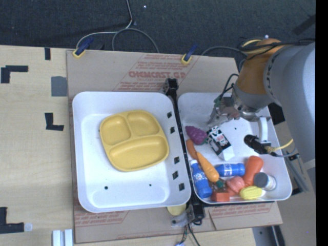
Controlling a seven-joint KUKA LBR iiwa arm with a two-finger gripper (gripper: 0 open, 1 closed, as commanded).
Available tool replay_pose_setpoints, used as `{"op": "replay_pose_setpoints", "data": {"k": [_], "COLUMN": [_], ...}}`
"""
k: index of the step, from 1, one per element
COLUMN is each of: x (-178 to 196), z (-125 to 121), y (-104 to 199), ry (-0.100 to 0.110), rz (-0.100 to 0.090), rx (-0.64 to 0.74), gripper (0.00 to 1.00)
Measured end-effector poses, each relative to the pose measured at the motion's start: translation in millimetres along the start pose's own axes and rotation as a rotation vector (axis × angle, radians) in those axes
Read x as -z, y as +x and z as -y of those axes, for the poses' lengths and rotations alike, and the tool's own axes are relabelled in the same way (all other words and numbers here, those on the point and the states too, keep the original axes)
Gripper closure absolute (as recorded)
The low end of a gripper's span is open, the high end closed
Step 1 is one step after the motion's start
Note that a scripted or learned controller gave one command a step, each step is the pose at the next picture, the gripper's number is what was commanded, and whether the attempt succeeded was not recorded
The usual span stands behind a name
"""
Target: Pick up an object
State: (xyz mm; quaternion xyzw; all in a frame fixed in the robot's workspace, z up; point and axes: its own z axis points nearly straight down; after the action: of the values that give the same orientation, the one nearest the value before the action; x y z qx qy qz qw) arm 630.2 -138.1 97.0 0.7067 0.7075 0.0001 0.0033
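Note:
My gripper (223, 118) hangs over the upper middle of the right bin (201, 100), open, with nothing between its fingers. Just below it lies a small black-and-white object (218, 140), and a purple piece (195, 134) sits to that object's left. Lower in the bin are an orange carrot (205, 164), a blue bottle (230, 168), a blue item (201, 182), an orange piece (253, 168), a red piece (236, 184), a yellow lemon-like piece (250, 192) and a grey round cap (261, 180).
The left bin (87, 111) holds a yellow divided plate (134, 140). A black ridge (177, 137) separates the two bins. The grey arm with its orange band (256, 76) comes over the right bin's upper right corner. Cables (123, 32) run behind the bins.

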Motion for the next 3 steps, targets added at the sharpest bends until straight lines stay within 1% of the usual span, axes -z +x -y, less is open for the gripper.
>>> {"op": "replay_pose_setpoints", "data": {"k": [1,2,3], "x": [-1,64,47], "z": [0,12,66], "y": [0,-86,-32], "ry": [0.001,0.000,0.011], "rz": [0.000,0.002,-0.007], "rx": [0.000,-0.007,0.000], "gripper": [0.00,0.00,0.00]}}
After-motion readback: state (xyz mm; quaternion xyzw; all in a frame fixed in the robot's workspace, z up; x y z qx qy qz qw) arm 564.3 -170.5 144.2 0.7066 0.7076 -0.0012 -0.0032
